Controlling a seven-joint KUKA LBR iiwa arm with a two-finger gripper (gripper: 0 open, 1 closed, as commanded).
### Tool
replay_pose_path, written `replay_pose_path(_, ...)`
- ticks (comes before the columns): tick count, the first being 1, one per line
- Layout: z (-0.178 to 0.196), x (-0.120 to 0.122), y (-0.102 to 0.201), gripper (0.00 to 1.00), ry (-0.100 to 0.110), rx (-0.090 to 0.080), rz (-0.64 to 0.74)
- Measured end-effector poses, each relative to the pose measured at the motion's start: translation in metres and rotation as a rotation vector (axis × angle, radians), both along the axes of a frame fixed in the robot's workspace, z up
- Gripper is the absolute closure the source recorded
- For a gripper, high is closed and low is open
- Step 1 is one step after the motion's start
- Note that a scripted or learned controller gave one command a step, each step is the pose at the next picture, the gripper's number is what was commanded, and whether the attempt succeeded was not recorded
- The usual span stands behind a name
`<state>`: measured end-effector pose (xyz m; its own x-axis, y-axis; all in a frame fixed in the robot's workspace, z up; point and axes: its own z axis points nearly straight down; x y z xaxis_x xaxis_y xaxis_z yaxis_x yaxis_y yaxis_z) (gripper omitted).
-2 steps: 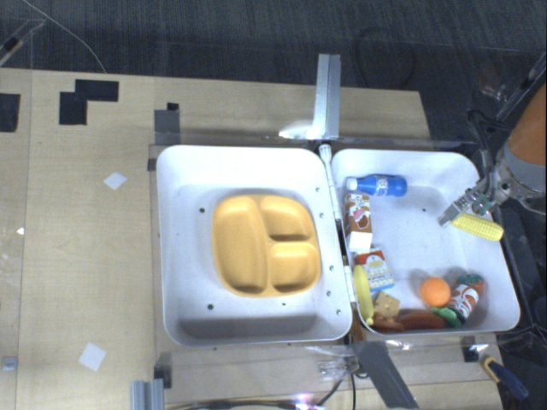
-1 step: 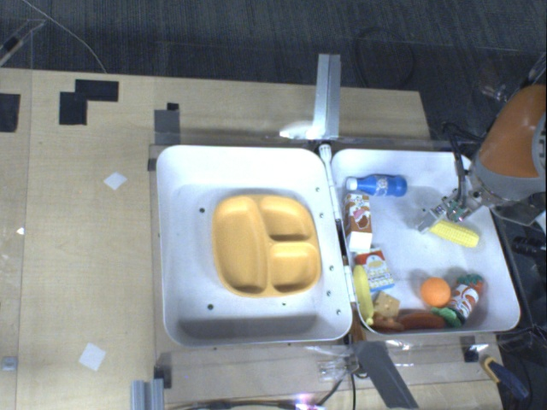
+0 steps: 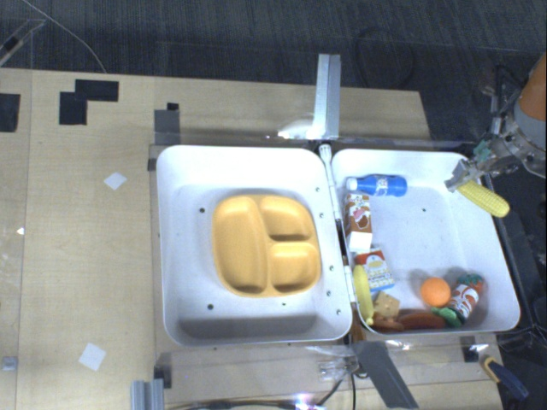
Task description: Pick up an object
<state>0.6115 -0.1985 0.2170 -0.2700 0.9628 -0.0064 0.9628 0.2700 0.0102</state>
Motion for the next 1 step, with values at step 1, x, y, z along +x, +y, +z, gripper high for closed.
replay_pose_path(1,0.0049,0.0216,0.052,1.0,0.005,0.005,-0.311)
